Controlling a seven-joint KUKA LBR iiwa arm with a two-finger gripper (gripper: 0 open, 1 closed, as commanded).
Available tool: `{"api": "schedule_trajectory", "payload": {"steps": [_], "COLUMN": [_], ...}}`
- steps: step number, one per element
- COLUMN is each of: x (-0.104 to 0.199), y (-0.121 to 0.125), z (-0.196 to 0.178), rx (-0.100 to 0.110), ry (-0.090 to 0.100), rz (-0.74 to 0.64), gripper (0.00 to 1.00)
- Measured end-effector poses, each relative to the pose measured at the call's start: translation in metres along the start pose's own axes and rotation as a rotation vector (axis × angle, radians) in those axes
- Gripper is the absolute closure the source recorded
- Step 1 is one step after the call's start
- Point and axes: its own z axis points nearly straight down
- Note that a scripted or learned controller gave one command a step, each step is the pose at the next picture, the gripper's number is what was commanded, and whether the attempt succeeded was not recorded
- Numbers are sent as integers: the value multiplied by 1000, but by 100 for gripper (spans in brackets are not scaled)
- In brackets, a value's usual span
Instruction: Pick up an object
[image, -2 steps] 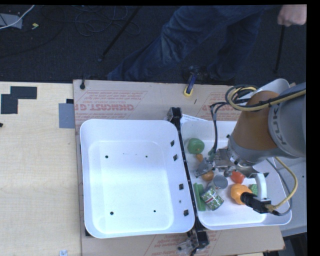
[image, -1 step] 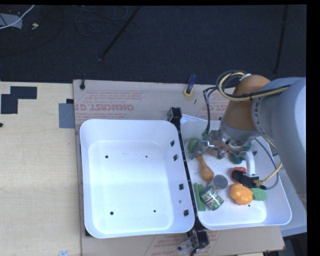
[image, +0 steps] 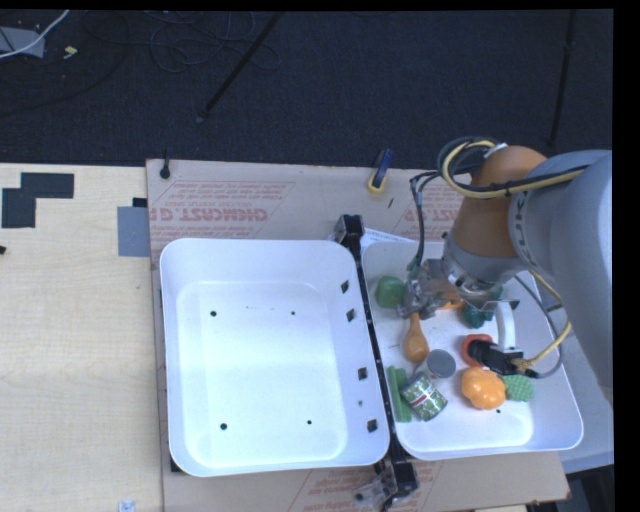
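Gripper (image: 428, 293) low in right bin (image: 545, 435), w/ its state hidden; can't tell. Just below it: orange pear-shaped toy (image: 415, 342). Green ball (image: 389, 291) beside it on the left. Foil-wrapped can (image: 427, 397), orange fruit (image: 482, 388) nearer front rim. Left bin (image: 190, 350) alongside.

In the right bin (image: 545, 430) we see a green ball (image: 389, 291), a tan pear-shaped piece (image: 415, 343), an orange fruit (image: 483, 388), a printed can (image: 427, 397) and a grey disc (image: 442, 362).
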Motion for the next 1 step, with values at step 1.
{"api": "schedule_trajectory", "payload": {"steps": [1], "x": [81], "y": [27], "z": [-97], "rx": [-14], "ry": [-2], "rz": [-9], "gripper": [100]}}
